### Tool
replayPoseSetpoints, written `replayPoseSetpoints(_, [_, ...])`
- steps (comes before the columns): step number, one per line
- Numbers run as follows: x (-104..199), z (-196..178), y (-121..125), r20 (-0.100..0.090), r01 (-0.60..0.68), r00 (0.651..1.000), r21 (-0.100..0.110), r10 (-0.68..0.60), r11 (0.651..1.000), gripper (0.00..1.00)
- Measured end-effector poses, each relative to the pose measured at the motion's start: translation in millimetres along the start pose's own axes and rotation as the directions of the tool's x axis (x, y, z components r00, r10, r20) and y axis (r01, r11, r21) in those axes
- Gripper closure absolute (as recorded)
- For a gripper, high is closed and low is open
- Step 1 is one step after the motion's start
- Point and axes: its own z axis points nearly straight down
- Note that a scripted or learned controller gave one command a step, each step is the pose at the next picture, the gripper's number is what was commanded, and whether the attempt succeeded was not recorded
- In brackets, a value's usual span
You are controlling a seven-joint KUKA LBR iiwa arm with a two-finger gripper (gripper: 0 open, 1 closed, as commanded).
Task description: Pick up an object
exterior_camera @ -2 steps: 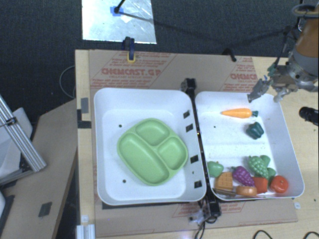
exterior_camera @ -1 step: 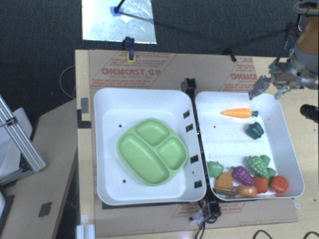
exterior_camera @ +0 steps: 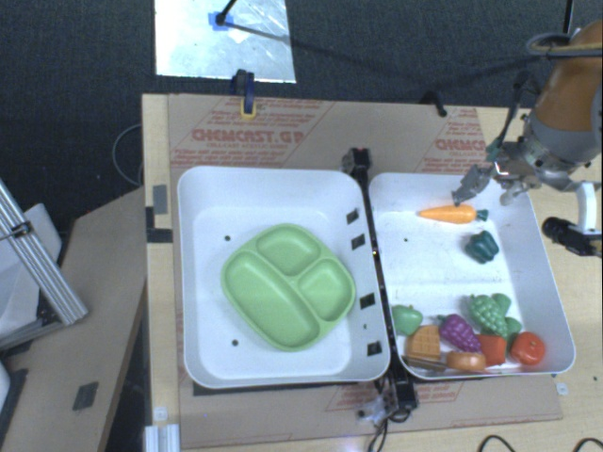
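Lying on the floor of the right bin (exterior_camera: pixel 528 252), the toy carrot (exterior_camera: pixel 448 215) sits just below and a little left of the jaws (exterior_camera: pixel 490 187), its green end toward them, not touching. The jaws hang spread apart with nothing between them, one finger near the carrot's tip, the other over the bin's far edge. Farther below rests a dark green pepper (exterior_camera: pixel 482 247), and well beyond it a heap of toy fruit (exterior_camera: pixel 466 332) crowds the near corner; its pieces overlap and are hard to separate. The arm (exterior_camera: pixel 565 111) is cut off at the frame's edge.
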Motion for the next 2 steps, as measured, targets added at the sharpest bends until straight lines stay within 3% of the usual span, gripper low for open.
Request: replayPoseSetpoints(2, [2.4,95.6,13.7,0.0,0.005,1.0,0.001,-0.005,1.0,0.0])
